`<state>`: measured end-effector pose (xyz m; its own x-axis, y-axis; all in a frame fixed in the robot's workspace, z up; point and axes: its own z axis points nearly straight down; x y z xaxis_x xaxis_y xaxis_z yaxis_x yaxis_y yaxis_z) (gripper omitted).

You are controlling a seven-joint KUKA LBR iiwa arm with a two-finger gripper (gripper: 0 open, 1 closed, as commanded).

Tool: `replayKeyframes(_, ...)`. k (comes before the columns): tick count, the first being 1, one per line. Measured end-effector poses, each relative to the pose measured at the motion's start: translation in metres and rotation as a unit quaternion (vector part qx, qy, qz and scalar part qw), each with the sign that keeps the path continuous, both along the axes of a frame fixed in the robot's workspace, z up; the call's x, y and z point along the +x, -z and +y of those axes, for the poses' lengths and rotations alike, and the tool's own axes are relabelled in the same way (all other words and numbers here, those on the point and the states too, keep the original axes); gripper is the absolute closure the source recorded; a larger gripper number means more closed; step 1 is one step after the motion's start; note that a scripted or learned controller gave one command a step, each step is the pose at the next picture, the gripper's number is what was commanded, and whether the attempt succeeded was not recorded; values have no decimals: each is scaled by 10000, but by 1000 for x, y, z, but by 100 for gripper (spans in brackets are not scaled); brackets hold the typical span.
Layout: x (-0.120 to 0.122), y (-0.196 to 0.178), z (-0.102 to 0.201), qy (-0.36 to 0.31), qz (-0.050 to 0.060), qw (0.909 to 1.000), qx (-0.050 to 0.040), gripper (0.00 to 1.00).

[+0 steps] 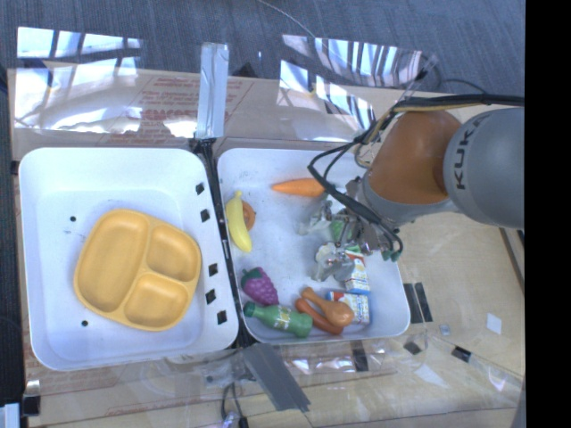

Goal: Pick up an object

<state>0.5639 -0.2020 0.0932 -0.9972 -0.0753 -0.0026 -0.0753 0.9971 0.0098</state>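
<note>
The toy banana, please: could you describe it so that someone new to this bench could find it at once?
Look in the right-hand white bin, along its left wall next to the divider between the two bins. The toy banana lies there lengthwise, with a small orange-brown piece at its right side. It is the only yellow, curved thing in that bin; the toy carrot is orange and the grapes below it are purple.

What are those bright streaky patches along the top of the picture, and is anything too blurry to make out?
In the camera view, the streaks are glare on shiny sheeting behind the bins, again near. The yellow tray and banana look fairly crisp. The hand blends into clutter, so its fingers are hard to read. Shadows are soft, and the white bin is evenly lit.
</note>
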Motion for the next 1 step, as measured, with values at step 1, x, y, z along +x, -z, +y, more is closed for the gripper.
replayKeyframes(1,96,-17,-6,-583,-26,9983,-51,0)
